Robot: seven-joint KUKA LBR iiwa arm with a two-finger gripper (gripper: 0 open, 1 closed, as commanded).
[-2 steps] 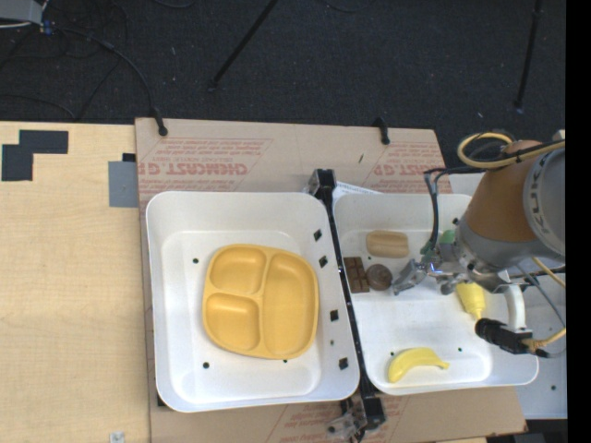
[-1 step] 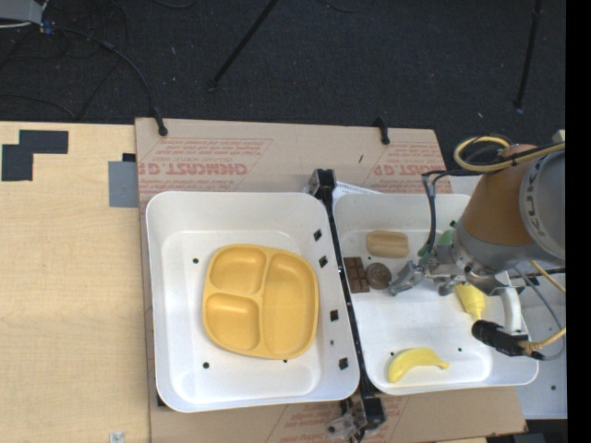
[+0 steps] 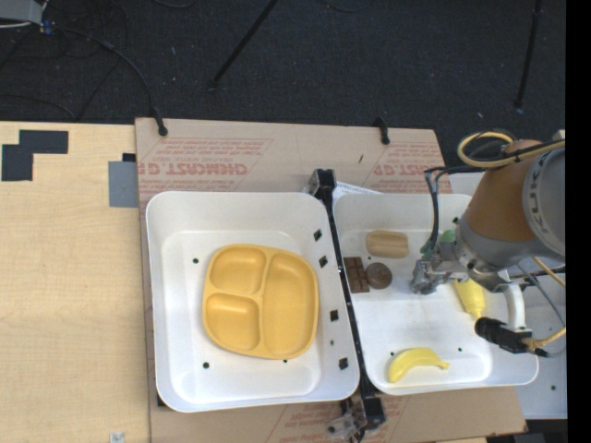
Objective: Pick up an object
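A smooth curved plastic banana (image 3: 416, 363) lies in the right bin (image 3: 406, 224). The metal gripper (image 3: 426, 279) hovers near a tan loaf (image 3: 387, 244) and a round brown disc (image 3: 378, 274); whether its jaws are apart, I cannot tell.

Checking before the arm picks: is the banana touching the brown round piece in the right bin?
Apart. The camera view shows bare white bin floor between the banana near the front wall and the brown round piece farther back.

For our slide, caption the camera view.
Grey arm's gripper hovers in right white bin near yellow banana; yellow divided plate left.
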